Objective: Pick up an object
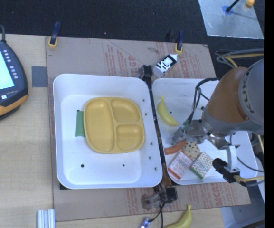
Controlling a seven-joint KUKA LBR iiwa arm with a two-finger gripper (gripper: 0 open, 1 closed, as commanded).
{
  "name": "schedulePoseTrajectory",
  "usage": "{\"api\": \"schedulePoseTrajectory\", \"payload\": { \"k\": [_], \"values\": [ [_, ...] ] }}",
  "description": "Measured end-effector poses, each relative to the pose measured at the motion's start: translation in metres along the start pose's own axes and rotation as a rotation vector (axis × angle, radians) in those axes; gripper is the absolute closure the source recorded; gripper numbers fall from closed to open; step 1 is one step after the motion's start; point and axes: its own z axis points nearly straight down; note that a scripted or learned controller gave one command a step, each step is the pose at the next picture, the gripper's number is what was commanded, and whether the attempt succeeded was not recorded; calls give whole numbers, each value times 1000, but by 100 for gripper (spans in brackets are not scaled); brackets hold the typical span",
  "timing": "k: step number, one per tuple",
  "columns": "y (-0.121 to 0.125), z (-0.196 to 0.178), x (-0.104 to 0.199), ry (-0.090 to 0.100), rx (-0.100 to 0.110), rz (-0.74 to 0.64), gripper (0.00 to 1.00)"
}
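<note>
In the right bin [184, 91] lie a yellow banana [166, 113], an orange-red sausage-like piece [174, 147], a round cracker [191, 149], a red-and-white packet [180, 165] and a green-and-white box [201, 165]. My gripper [184, 134] reaches down into this bin just above the sausage piece and cracker, below the banana's lower end. The arm's orange band [227, 96] and grey wrist cover the bin's right half. I see no object between the fingers.
The left bin [65, 127] holds a yellow divided plate [113, 125] lying over a green item [80, 123]. A teach pendant [1, 80] rests at the far left. Another banana [182, 218] lies on the bench below the bins.
</note>
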Motion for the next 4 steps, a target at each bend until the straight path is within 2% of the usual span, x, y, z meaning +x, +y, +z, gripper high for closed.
{"api": "schedulePoseTrajectory", "payload": {
  "k": [1, 2, 3, 4],
  "values": [
    [35, -61, -60, -1, -2, 4, 0],
    [27, -22, -12, 0, 0, 1, 0],
    [-14, -9, 5, -1, 0, 1, 0],
    [9, -112, -50, -1, -3, 4, 0]
  ]
}}
